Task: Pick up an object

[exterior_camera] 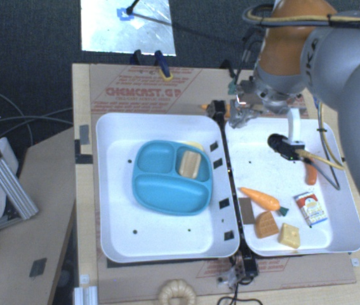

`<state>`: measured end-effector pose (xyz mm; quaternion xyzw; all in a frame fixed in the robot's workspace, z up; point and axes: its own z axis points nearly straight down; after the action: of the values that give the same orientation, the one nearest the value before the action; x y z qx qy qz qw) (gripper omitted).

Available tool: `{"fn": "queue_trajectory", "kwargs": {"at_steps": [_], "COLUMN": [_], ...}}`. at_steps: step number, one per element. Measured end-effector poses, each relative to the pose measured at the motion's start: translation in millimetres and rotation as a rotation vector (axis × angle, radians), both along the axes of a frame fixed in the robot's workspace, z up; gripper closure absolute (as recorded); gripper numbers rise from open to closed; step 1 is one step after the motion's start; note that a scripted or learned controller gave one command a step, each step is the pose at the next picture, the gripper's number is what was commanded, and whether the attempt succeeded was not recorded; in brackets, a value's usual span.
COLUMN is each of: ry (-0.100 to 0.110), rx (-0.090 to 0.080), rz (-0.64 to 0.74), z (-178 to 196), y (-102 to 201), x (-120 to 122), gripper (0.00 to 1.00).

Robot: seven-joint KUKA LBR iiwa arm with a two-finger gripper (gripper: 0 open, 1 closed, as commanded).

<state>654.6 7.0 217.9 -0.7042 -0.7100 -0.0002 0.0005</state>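
We look down on two shallow white bins set side by side. The grey arm [338,49] reaches in from the right, and its gripper [242,114] sits at the far corner of the right bin [348,234], close to the divider. We cannot tell whether it is open or closed, and we see nothing held in it.

The things to pick lie well apart from it, toward the right bin's near side: an orange carrot [260,199], a brown cracker [266,225], a pale yellow cracker [289,235] just beside it, a small carton [310,208] and a short orange piece [311,174]. The left bin [113,234] holds a blue divided plate [160,192] with a tan slice [190,164] in one compartment.

We judge the pick not yet begun — this looks like the approach. The next move calls for travelling to one item, perhaps the carrot, then lining up across its narrow width and descending.
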Motion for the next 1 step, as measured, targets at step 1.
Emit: {"fn": "queue_trajectory", "kwargs": {"at_steps": [1], "ry": [-0.004], "rx": [-0.001], "rz": [-0.002], "z": [16.0], "y": [-6.3], "x": [11.5], "gripper": [1.0]}}
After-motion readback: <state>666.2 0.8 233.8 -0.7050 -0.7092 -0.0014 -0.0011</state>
